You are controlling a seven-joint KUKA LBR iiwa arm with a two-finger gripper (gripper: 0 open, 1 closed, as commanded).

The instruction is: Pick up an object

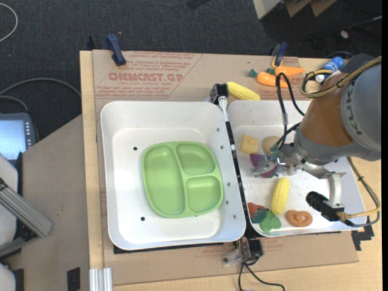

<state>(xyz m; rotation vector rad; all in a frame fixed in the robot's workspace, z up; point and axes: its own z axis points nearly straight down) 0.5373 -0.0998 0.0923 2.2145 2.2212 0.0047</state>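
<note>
Nearest the lens, the bench (97, 247) carries two white bins. Left bin (121, 132) holds a green divided plate (182, 177). Right bin (264, 114) holds the grey-and-orange arm (339, 120) reaching in, its pincer (273, 162) low over a purple toy (259, 160); whether it grips anything, I cannot tell. Smaller pieces lie near: corn cob (280, 195), yellow wedge (249, 143), pretzel (299, 217), red-and-green vegetables (264, 217).

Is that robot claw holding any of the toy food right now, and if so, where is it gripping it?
It cannot be told. The gripper is low in the right bin, right by a purple toy, but the view is too cluttered there to show anything held.
</note>
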